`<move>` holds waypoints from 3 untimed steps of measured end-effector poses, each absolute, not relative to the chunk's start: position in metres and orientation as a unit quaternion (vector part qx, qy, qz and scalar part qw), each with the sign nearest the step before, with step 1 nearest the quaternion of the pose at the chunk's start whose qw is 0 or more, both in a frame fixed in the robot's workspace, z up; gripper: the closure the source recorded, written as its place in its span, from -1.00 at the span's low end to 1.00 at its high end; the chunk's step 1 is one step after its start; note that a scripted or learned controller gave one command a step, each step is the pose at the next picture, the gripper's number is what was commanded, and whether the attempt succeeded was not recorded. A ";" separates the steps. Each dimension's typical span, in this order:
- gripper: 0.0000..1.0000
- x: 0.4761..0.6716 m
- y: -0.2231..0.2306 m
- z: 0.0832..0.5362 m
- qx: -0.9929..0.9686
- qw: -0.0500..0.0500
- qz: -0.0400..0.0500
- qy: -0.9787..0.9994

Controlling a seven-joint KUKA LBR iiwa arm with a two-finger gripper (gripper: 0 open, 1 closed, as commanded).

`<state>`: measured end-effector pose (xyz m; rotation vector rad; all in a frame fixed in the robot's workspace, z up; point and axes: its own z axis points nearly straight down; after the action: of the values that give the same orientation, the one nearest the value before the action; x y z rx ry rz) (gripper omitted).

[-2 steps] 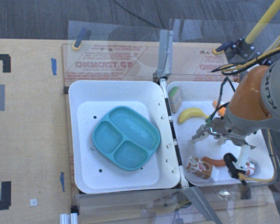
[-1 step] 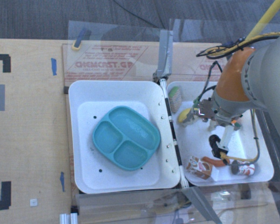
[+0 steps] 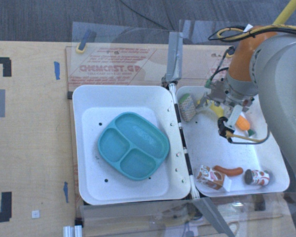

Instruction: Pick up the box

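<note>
You have the gripper (image 3: 218, 101) low over the upper part of the right bin (image 3: 207, 142), in the upper right of the frame. The grey arm (image 3: 281, 83) comes in from the right edge, with its orange band (image 3: 244, 58) just above the wrist. From this slant you cannot tell whether the gripper is open or closed.

A small yellow thing (image 3: 216, 109) lies just beside the gripper. A little lower and to the right is an orange thing (image 3: 243, 124). Whether the gripper touches either one, you cannot tell. A green-and-white thing (image 3: 187, 106) leans at that bin's left wall, near its upper left corner.

The box (image 3: 210, 177) you are after sits in the lower left corner of the right bin, lower right of the frame's middle and well apart from the gripper. It is brown and white with print on it, and it lies flat, turned at a slant. A sausage (image 3: 229, 172) lies just beside it on the right, touching or nearly touching its upper edge. Further right, near the bin's lower right corner, a can (image 3: 257, 177) lies on its side.

The left bin (image 3: 86, 107) takes up the middle of the frame. It holds a teal plate (image 3: 133, 145) with three compartments, lying flat near the bin's middle and turned at a slant.
</note>
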<state>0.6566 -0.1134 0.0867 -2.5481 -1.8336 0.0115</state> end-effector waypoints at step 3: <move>-1.00 0.642 -0.139 0.087 -0.815 0.000 0.000 -0.580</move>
<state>0.6417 -0.1394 0.0870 -2.5599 -1.8223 0.0008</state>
